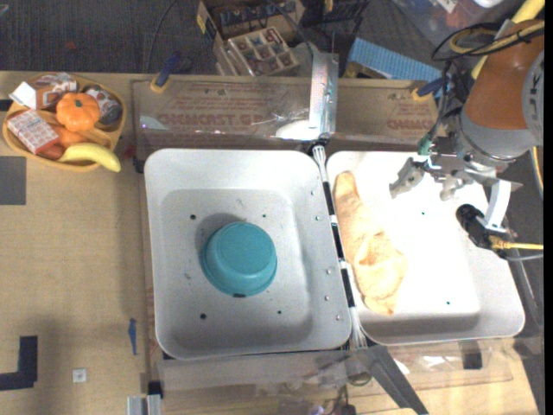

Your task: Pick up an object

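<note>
My gripper point(425, 178) hangs spread open and holding nothing over the right bin's point(449, 314) far edge; the bread point(370, 253) lies along its left wall. No writing is legible.

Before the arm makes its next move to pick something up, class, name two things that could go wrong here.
1. The pincer hangs open over the right bin's upper part, while the pale bread-like item lies along the bin's left wall; a straight descent would likely close on nothing.
2. That item sits tight against the wall, so a finger may strike the rim rather than slip beside it.
</note>
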You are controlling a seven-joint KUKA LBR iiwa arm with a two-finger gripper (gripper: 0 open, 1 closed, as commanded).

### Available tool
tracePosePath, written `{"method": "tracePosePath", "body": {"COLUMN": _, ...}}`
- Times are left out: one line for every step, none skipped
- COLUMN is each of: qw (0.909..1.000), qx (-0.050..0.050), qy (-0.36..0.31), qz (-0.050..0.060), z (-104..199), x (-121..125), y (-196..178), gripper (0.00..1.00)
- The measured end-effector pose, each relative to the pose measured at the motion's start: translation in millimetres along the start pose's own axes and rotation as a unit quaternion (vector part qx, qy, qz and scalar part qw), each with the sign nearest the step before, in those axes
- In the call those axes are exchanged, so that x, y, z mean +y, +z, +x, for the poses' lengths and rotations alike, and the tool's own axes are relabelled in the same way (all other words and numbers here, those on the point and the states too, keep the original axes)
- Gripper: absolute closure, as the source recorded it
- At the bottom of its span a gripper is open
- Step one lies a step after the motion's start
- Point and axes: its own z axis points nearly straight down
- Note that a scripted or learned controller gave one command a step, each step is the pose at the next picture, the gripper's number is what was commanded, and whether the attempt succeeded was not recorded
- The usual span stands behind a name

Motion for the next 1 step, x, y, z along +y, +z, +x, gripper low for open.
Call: {"method": "tracePosePath", "body": {"qw": 0.9981, "qx": 0.000, "qy": 0.061, "qz": -0.004, "z": 22.7, "x": -28.7, "y": 95.0, "gripper": 0.00}}
